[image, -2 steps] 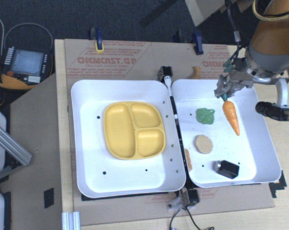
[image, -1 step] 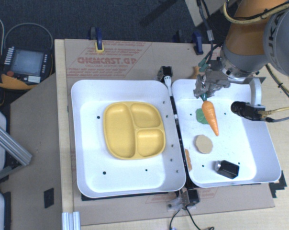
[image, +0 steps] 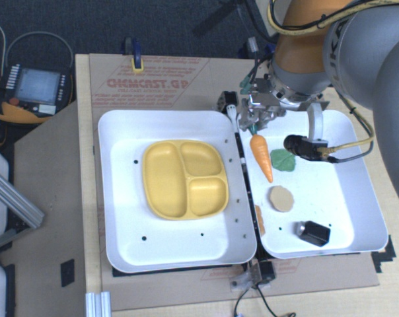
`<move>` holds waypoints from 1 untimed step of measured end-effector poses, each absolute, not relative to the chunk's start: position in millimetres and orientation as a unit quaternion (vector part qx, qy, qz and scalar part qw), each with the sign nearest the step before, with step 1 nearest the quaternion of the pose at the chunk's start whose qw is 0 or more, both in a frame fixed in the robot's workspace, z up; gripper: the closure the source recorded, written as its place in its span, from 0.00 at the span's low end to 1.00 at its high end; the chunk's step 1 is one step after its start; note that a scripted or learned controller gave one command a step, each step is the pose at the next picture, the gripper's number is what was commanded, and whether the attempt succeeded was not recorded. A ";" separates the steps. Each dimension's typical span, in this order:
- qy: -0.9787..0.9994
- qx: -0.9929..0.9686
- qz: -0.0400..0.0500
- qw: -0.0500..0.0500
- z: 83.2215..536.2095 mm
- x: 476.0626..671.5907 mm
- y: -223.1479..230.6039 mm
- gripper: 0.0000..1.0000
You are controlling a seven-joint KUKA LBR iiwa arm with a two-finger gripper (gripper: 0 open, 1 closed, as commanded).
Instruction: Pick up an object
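**Gripper poised at the carrot's top end; nothing held**

The gripper hangs low over the upper left corner of the right bin, its tips just above the thick end of the carrot. The fingers themselves are lost in wrist hardware and cabling, so I cannot tell how they stand, and nothing is seen held.

Items, largest first. The arm, grey with its orange band, reaches in from the right and covers the upper right of the scene. The left bin holds a yellow divided plate, lying flat and near its middle. The right bin holds the smaller pieces. The carrot lies along the bin's left wall, thick end toward the gripper, tip pointing down the view. Just beside it to the right is a green piece; below that, apart from both, a tan round piece; nearer the lower edge, a small black block.

Judgement: the step in hand is the approach, with the carrot the likely target. The grasp is not yet made. The next move calls for a short descent with the tips astride the carrot's thick end, staying off the bin wall beside it, then a close and a straight lift.
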State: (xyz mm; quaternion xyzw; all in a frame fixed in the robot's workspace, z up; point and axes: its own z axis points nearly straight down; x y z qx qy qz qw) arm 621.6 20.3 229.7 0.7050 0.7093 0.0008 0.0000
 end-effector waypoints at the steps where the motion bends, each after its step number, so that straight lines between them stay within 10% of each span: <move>1: 0.709 0.705 0.002 0.001 234.0 637.9 76.7 1.00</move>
